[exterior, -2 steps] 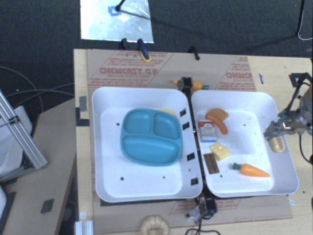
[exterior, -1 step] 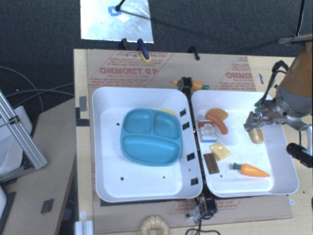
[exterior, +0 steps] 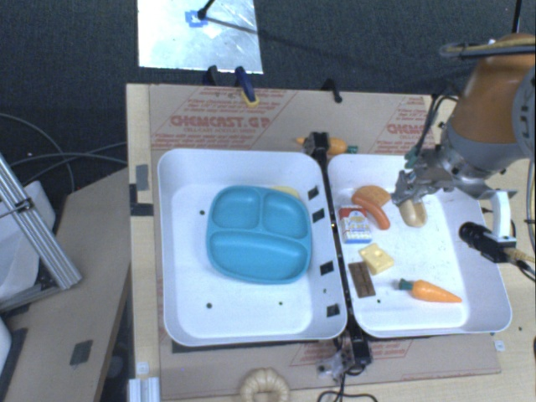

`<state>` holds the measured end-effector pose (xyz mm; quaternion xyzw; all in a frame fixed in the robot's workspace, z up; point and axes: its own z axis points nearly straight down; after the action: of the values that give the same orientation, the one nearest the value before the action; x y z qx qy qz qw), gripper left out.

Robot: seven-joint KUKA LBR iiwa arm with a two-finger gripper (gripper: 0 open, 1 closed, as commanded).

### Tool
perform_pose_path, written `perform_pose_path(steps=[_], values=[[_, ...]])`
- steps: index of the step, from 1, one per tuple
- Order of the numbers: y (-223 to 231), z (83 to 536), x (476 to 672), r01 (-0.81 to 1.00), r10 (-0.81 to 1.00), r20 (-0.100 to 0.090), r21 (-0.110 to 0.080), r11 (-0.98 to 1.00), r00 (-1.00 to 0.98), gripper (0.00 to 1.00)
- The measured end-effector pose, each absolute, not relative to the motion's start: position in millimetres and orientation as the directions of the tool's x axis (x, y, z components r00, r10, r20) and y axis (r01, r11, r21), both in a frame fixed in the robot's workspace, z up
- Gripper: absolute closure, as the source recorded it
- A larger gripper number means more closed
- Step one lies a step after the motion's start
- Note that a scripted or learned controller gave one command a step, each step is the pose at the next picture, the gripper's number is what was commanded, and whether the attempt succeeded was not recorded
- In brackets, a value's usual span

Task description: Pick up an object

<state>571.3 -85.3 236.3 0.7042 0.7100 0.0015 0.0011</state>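
nothing is seen lifted yet: the gripper [exterior: 408, 193] is lowered into the right bin [exterior: 486, 308] just above a pale potato-like piece [exterior: 413, 214], and whether it is open or closed cannot be told, so the pick is judged still to be made. in that bin six items are counted: the pale piece, one hot dog [exterior: 373, 203], one small red-and-white carton [exterior: 354, 224], one cheese wedge [exterior: 376, 259], one brown bar [exterior: 362, 280] and one carrot [exterior: 430, 291]. one blue divided tray [exterior: 259, 234] is counted in the left bin [exterior: 188, 316].

This is a robotics lab. A cardboard-covered bench [exterior: 276, 111] at centre carries two shallow white plastic bins [exterior: 180, 224], with loose black cables [exterior: 50, 153] and a silver aluminium frame rail [exterior: 33, 233] at the left edge.
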Motion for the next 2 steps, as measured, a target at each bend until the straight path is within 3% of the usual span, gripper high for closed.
perform_pose_path(steps=[2], values=[[-8.2, 215.0, 611.7, 1.0, 1.0, 0.0, 0.003, 0.007, -0.007, 1.0]])
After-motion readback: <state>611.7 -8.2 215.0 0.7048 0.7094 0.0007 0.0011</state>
